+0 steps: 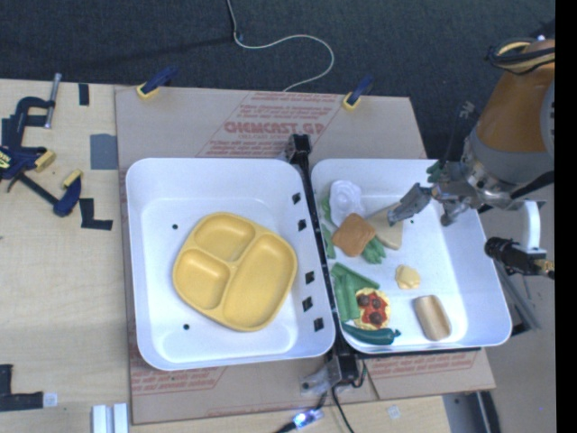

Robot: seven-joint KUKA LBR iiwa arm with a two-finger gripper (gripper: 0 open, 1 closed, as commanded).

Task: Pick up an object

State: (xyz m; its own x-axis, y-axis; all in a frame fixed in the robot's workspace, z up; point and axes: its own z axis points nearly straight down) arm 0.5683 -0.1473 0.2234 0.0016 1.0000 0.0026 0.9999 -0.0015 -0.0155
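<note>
One arm (514, 106) slants gripper (404, 207) over right bin (487, 287).

Light is bright and even from above. The two white bins (149, 242) come close to washing out, with soft glare along their rims. Shadows are faint and short, lying just under the yellow tray (236, 271). The dark floor (108, 21) at the top stays dim. Detail is somewhat soft and grainy overall, and the small food items look slightly smeared.
</note>
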